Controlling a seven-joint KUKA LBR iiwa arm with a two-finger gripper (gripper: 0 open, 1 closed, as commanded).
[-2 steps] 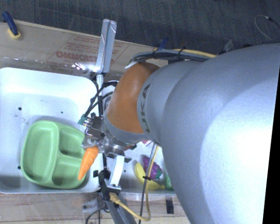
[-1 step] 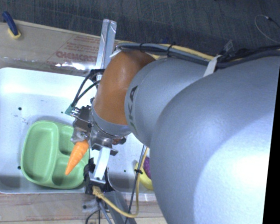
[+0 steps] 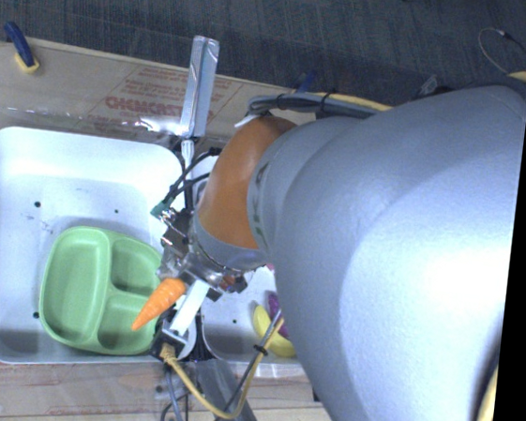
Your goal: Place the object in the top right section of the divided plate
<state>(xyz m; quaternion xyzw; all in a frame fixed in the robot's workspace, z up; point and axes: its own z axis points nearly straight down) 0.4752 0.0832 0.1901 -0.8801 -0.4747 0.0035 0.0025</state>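
A green divided plate (image 3: 84, 288) lies in the front part of the left white bin (image 3: 22, 168). An orange carrot (image 3: 158, 304) hangs tilted over the plate's right rim, thick end up, tip pointing down-left above the right-hand sections. My gripper (image 3: 178, 297) reaches down from the orange-banded wrist (image 3: 232, 192) and is shut on the carrot's thick end. One white finger (image 3: 187, 311) shows beside the carrot, and the other is hidden behind it.
The big grey arm covers most of the right bin. A yellow object (image 3: 266, 332) and a bit of purple (image 3: 273, 304) peek out in that bin beside the gripper. Loose cables (image 3: 214, 393) hang at the front edge. The left bin's back half is bare white floor.
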